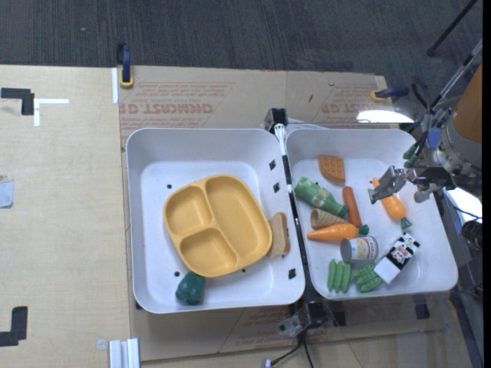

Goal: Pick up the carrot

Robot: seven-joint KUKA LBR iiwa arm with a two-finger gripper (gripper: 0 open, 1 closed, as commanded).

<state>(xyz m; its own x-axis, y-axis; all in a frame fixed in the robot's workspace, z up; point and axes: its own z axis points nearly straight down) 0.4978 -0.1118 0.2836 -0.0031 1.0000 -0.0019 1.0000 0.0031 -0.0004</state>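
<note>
Jaws first: we see our gripper spread open above the right bin, with one grey finger angled down toward the left and nothing caught between the fingers. It hovers at the bin's right side, just above a small orange carrot piece with a green tip; whether a finger touches that piece we cannot tell.

We count the whole carrot as the long orange one with a green stem end, lying nearly flat across the middle of the right bin, well to the left of our gripper. An ice cream cone rests just above it, and a red sausage stands upright beside that. A green bottle lies tilted near the bin's left wall, with a waffle beyond it. Below the carrot sits a small can, then green pea pods and a black-and-white milk carton toward the near right corner.

We see the left bin holding a yellow divided plate, a slice of bread leaning at its right edge, and a dark green vegetable near the front.
</note>
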